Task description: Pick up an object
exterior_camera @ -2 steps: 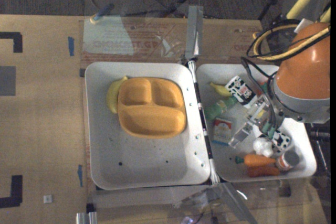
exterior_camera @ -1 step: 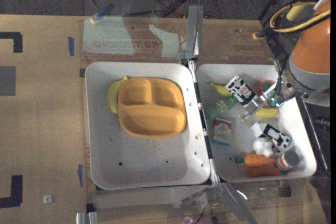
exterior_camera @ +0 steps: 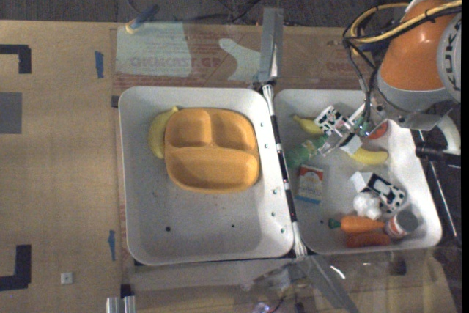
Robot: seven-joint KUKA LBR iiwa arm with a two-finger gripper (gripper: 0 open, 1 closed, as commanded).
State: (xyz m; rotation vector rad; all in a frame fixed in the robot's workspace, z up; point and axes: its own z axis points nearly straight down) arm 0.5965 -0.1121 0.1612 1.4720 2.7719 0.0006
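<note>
My gripper [exterior_camera: 334, 138] hangs low over the upper middle of the right bin [exterior_camera: 425, 179], reaching in from the orange-banded arm [exterior_camera: 416, 59]. It is just above a green bottle [exterior_camera: 302, 155], between a small yellow banana [exterior_camera: 307, 124] and a second yellow banana [exterior_camera: 369, 156]. A black-and-white checkered piece [exterior_camera: 327, 117] sits right beside the gripper. Below lie a red-and-white box [exterior_camera: 311, 182], an orange carrot [exterior_camera: 360, 223], a white crumpled item [exterior_camera: 366, 204] and a checkered block [exterior_camera: 388, 191]. I see nothing clearly held.
The left bin [exterior_camera: 146, 231] holds an orange compartment tray [exterior_camera: 212, 148] lying over a yellow object [exterior_camera: 157, 133]. A small can [exterior_camera: 404, 222] stands in the right bin's lower right corner. A metal divider [exterior_camera: 277, 157] separates the bins. Cables loop above the arm.
</note>
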